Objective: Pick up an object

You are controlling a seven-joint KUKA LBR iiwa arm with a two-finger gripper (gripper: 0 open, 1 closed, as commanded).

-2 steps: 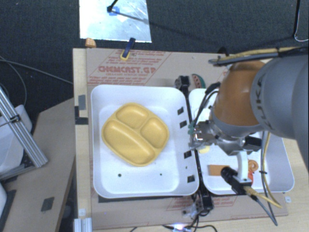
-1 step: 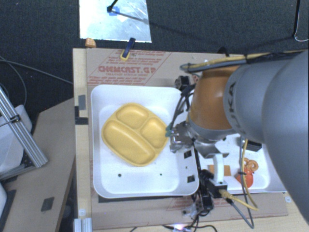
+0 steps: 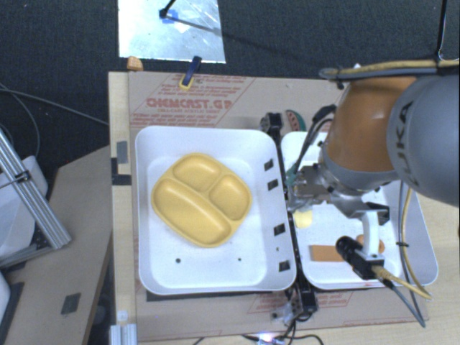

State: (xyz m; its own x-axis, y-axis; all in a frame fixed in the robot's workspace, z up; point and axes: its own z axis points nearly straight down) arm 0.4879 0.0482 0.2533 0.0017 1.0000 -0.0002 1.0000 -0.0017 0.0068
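A yellow divided plate [image 3: 201, 198] lies in the left bin [image 3: 162, 268]. My gripper [image 3: 307, 192] hangs low over the left side of the right bin [image 3: 425, 266], under the grey and orange wrist, which hides most of it. A small pale yellow block [image 3: 303, 220] sits just below the gripper, by the bin's left wall. A flat brown rectangle [image 3: 323, 253] lies nearer the front of that bin. A small orange piece [image 3: 379, 247] peeks out further right.
Both bins rest on a cardboard sheet [image 3: 215, 99] that also bears a blue and yellow clip [image 3: 190, 72]. A shiny metal plate [image 3: 171, 16] lies beyond it. An aluminium frame [image 3: 29, 192] stands at the far left.
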